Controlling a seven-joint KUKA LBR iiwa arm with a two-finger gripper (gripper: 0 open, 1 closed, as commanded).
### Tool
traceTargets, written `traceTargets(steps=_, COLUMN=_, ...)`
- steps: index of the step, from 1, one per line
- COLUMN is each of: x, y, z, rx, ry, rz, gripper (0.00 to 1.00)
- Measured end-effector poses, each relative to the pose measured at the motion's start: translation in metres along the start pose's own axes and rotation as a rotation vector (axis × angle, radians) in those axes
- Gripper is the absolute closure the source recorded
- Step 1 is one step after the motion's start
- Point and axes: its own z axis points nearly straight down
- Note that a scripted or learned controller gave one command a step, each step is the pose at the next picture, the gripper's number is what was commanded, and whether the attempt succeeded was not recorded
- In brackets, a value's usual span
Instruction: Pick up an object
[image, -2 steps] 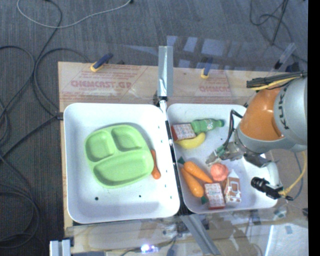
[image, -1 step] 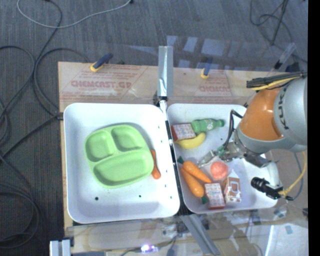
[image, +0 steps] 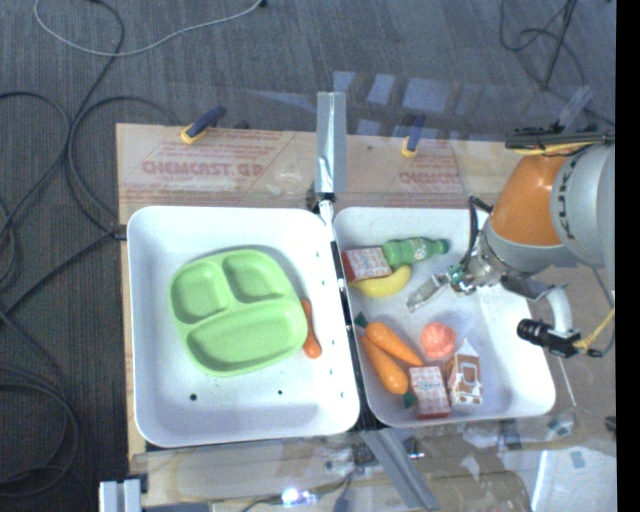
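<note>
Over the right bin (image: 520, 400) the gripper (image: 432, 290) hangs (fingers apart, nothing between them) beside the banana (image: 383, 285)

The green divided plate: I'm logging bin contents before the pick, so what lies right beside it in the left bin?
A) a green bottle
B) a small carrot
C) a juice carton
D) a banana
B: a small carrot lies along the right edge of the green divided plate in the left bin; the banana, green bottle and juice carton sit in the right bin.

Claw (image: 428, 291) over right bin (image: 520, 400), beside banana (image: 383, 284).
</note>
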Motion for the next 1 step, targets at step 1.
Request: traceTargets(steps=1, x=-0.0162, y=0.0195, z=-0.0527, rx=0.01, ry=0.003, rz=-0.028, gripper=0.0)
